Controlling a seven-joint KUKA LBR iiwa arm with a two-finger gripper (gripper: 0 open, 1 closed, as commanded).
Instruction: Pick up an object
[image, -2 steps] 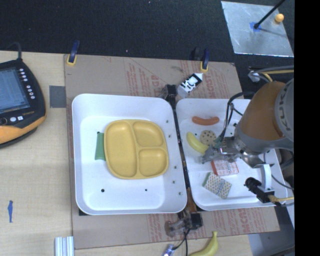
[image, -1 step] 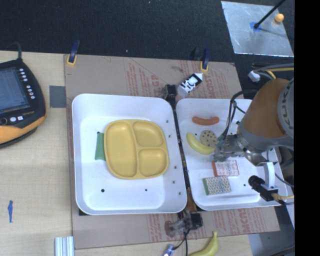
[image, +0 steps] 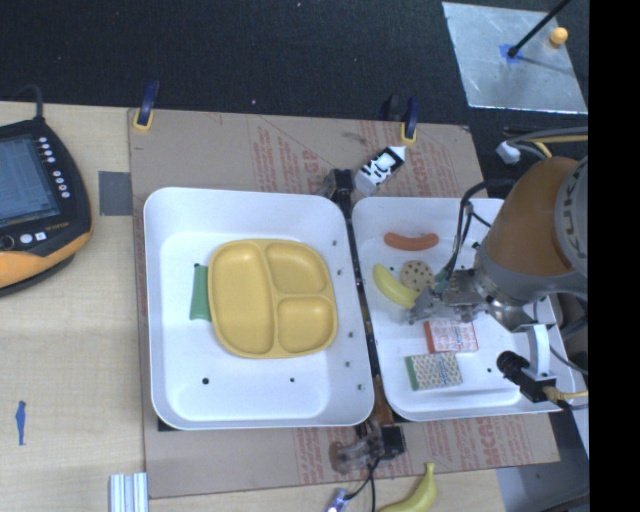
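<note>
The gripper (image: 432, 303) is down low in the right bin (image: 480, 404), right at the banana (image: 393, 285) and the speckled cookie (image: 416, 272), with the red card (image: 452, 336) just below it and the sausage (image: 411, 240) further up. Whether the fingers are wide or narrow cannot be told from this angle, and nothing can be seen between them. So the pick looks not yet done: a grasp and a lift remain, while the yellow tray (image: 272, 297) sits in the left bin (image: 250, 405).
</note>
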